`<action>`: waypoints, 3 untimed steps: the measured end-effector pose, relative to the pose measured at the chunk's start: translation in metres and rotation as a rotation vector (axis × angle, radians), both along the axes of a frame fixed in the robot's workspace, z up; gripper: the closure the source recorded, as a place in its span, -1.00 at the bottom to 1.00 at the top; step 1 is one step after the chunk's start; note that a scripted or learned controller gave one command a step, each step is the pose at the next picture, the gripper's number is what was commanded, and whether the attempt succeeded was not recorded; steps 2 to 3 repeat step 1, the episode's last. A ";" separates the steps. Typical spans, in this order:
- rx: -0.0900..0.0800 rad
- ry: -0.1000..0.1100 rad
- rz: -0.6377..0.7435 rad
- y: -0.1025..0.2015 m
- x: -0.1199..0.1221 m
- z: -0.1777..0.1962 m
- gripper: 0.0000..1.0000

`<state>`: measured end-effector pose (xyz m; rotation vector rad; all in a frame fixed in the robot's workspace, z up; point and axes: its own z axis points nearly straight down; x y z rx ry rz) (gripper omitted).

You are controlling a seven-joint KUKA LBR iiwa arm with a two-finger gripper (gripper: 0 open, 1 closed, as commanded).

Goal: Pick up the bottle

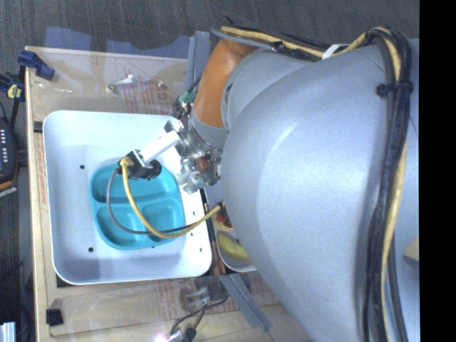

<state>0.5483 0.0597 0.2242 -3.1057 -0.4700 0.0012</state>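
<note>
My gripper point(194, 172) hangs low over the right edge of the left white bin point(64, 191), near the wall between the two bins. The big grey arm with its orange band covers most of the right bin. Just left of the gripper, a blue sectioned plate point(125, 219) lies flat in the left bin. A sliver of a yellow, rounded thing point(232, 247) shows in the right bin, mostly hidden under the arm. I cannot make out what it is.
The left bin's white floor is bare around the blue plate. The wooden bench point(107, 73) frames the bins, with blue clips at its far left corner point(34, 64). Cables and a clamp sit at the bench's front edge point(196, 301).
</note>
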 end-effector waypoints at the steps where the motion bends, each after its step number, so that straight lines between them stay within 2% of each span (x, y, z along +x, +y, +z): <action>1: 0.003 0.005 0.275 -0.083 -0.006 0.019 1.00; 3: 0.003 0.005 0.275 -0.083 -0.006 0.019 1.00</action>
